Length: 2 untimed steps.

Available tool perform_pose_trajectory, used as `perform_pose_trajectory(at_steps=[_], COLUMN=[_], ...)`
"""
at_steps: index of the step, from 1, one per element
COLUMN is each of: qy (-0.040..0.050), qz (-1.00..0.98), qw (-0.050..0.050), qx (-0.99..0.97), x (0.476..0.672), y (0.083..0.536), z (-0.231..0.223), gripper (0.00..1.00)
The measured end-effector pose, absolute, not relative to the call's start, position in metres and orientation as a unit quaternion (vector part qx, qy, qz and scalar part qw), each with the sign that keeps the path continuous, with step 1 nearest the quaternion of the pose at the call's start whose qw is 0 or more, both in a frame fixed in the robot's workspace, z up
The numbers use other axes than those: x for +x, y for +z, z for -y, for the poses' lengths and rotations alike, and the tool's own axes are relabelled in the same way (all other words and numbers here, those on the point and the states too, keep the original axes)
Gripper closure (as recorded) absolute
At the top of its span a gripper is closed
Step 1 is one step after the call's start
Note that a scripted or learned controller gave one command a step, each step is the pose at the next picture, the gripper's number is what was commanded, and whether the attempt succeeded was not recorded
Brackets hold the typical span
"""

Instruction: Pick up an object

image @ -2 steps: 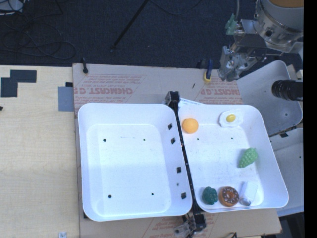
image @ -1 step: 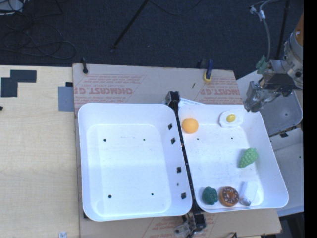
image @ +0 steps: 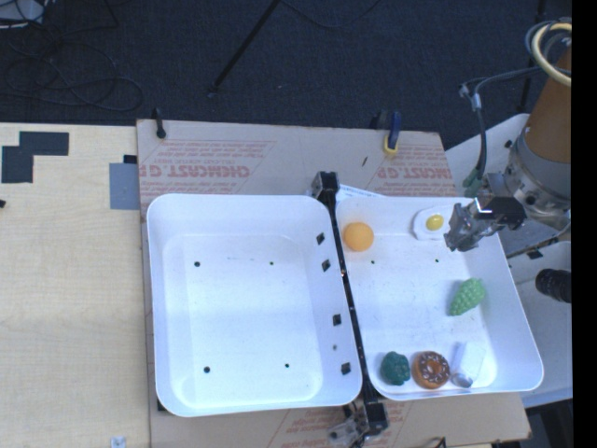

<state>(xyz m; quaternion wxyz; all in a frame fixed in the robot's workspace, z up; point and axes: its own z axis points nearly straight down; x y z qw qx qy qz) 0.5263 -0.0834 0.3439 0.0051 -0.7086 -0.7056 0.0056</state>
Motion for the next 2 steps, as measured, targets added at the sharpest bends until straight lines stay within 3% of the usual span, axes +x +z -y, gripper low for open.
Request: perform_pose_trajectory(at_steps=[1, 2], qy=[0.0031, 0.001], qz=[0.706, 0.706], qw=[0.004, 0.001], qx=[-0.708, -0.708], x=[0.5072, 0.5083], y=[0.284, 0.2876], z=[0.1261, 0.1254], gripper=[1.0, 0.0])
